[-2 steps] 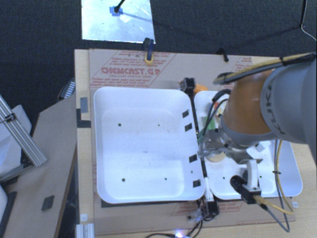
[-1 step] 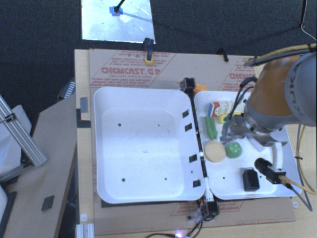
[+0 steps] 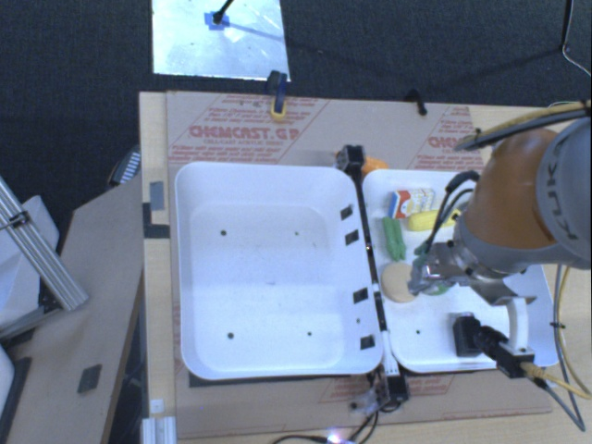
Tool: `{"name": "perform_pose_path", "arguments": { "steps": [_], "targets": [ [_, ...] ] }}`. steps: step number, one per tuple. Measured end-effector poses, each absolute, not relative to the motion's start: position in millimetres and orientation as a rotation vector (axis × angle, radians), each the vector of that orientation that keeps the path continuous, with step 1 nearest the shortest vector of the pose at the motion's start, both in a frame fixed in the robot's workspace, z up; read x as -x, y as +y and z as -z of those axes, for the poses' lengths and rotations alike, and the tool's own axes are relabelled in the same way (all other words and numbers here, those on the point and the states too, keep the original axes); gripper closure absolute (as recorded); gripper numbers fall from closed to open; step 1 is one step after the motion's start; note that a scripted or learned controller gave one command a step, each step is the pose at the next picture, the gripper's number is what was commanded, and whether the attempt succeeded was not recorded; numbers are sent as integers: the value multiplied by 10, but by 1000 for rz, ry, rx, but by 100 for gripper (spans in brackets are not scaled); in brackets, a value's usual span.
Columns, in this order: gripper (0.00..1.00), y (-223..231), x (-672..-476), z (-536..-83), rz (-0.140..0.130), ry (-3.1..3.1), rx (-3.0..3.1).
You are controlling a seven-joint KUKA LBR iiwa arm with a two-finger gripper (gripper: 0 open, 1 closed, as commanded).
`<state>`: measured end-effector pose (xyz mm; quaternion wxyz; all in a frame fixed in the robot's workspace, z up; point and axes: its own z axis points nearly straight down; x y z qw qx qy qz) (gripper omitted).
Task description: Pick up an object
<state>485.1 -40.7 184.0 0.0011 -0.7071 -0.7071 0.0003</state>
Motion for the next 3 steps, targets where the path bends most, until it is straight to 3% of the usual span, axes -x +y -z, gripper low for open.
{"name": "perform_pose_path", "arguments": {
  "steps": [1,2,3],
  "targets": [
    [100,148,-6142,-2021,16,-2242,2214],
    [100,633,-5869,-3587,27,-2241,2216],
    [100,671,-6680,-4328,18,-2237,2222]
  ]
}}
